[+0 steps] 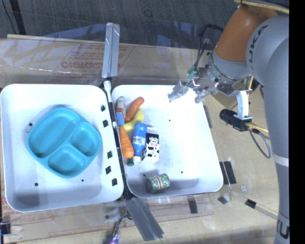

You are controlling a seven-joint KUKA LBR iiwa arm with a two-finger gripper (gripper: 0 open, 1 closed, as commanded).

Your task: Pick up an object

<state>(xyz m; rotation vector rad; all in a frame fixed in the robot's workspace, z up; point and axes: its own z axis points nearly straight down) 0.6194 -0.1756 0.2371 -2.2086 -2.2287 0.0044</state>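
My gripper (187, 95) hangs over the far right corner of the right bin (193, 151), open with nothing between its fingers. The objects lie in a cluster along that bin's left wall, well to the left of the gripper: a reddish sausage (134, 106), a yellow piece (138, 117), an orange carrot (126, 142), a blue bottle (139, 139), a black-and-white cow-patterned box (152, 146) and a slim tube (120, 108). A green can (157, 182) lies on its side near the bin's front wall.
The left bin (10, 161) holds a blue divided plate (65, 141). A grey bar (111, 52) stands at the back between the bins. Cables and a black connector (234, 120) hang off the wrist beyond the right bin's right wall.
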